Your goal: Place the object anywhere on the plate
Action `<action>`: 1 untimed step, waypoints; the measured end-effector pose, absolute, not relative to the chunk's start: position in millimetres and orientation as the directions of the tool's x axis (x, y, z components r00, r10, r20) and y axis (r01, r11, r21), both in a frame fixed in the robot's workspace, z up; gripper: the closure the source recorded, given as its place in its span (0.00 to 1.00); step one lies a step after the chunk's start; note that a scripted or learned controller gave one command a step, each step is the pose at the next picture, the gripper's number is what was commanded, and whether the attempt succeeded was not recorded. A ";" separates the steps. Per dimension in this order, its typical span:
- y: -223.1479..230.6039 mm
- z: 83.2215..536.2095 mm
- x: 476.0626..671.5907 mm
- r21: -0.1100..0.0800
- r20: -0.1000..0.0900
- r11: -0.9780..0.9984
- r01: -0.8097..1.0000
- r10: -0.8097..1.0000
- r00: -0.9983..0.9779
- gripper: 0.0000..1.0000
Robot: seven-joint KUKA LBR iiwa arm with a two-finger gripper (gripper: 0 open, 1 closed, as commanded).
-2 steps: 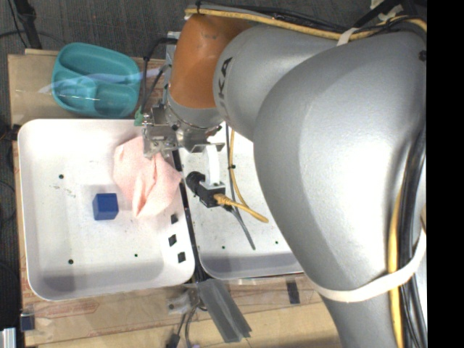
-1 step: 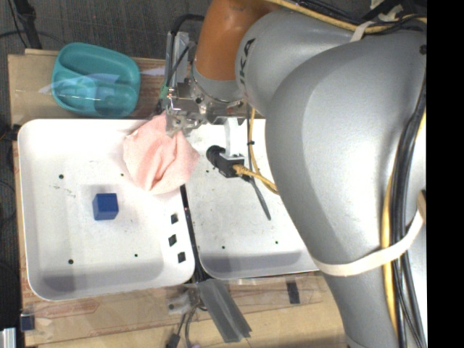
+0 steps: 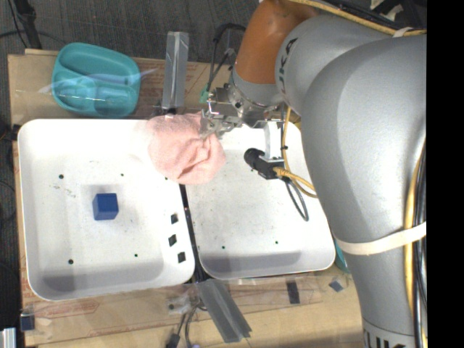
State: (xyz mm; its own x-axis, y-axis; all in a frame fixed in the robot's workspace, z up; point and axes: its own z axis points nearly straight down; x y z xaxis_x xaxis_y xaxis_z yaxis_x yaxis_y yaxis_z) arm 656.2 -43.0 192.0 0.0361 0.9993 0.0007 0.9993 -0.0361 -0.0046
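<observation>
A pink, soft, crumpled cloth-like object (image 3: 184,151) lies across the divide between the two white bins, near their far edge. My gripper (image 3: 214,122) is right at its upper right corner and touches it; the pink material hides the tips. A small blue cube (image 3: 106,206) rests on the floor of the left bin (image 3: 43,267), well to the left of the gripper.
A teal dish-like container (image 3: 96,78) in clear wrap sits on the bench beyond the left bin. A grey upright bar (image 3: 175,71) stands behind the bins. A black cable plug (image 3: 262,163) and yellow cable (image 3: 297,187) hang over the right bin (image 3: 254,259).
</observation>
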 end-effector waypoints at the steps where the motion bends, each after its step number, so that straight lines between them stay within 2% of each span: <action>1: 19.6 248.7 595.3 -0.005 0.000 -0.259 0.966 0.966 0.259 1.00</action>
State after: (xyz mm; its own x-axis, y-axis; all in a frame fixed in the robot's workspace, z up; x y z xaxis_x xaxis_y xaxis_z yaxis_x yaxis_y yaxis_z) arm 595.3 19.6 248.7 0.2591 0.9658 -0.0005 0.9658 -0.2591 -0.0054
